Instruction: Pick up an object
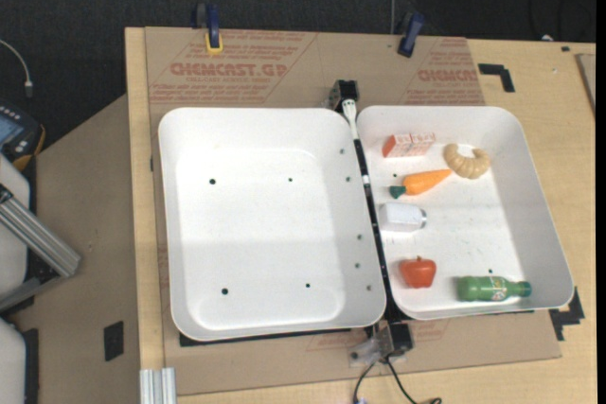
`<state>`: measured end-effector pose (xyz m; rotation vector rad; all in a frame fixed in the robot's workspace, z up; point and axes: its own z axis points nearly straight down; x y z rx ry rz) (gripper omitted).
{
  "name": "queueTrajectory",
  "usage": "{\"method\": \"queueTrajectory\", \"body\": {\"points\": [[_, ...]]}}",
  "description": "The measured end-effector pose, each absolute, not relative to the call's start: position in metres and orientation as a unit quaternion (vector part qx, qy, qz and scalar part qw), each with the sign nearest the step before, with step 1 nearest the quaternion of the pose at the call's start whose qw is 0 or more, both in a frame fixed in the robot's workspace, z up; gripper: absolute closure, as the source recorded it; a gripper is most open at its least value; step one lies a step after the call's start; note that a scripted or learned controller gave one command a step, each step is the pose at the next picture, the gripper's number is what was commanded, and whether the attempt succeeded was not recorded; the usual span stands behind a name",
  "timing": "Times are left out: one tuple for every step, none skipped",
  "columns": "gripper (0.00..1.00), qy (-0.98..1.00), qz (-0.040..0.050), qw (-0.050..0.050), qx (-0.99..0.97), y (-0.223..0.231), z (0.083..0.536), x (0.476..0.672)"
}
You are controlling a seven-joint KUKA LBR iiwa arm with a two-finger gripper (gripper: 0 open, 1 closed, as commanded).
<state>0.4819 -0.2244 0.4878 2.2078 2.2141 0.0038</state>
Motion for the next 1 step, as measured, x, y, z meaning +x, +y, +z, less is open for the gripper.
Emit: {"method": "queueTrajectory", "body": {"points": [[1.00, 0.709, 0.0021, 0.010, 0.706, -0.2244, 0.4991, 0.4827]]}}
